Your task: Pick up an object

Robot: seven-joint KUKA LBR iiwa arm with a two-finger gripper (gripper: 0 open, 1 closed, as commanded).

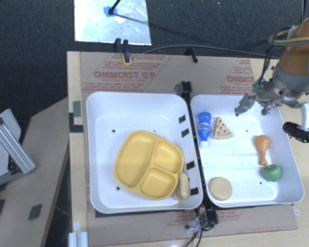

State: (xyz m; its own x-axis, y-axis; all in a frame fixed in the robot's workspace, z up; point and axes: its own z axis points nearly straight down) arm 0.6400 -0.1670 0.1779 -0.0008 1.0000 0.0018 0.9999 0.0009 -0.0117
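Gripper (256, 104) poised over right bin (293, 189), nothing grasped.
Its fingers were spread and unladen above the far rim; 5 candidate objects, the pizza slice (222, 129) nearest, were left loose below for picking.

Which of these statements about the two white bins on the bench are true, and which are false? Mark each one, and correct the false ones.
1. The yellow divided tray lies in the left bin. True.
2. The blue bottle lies in the left bin. False: it lies in the right bin, close to the wall between the two bins.
3. The pizza slice lies just right of the blue bottle. True.
4. The gripper holds the chicken drumstick. False: the drumstick lies on the bin floor, apart from the gripper.
5. The green object lies next to the lower end of the drumstick. True.
6. The round tan cookie sits on the yellow tray. False: it lies in the right bin.
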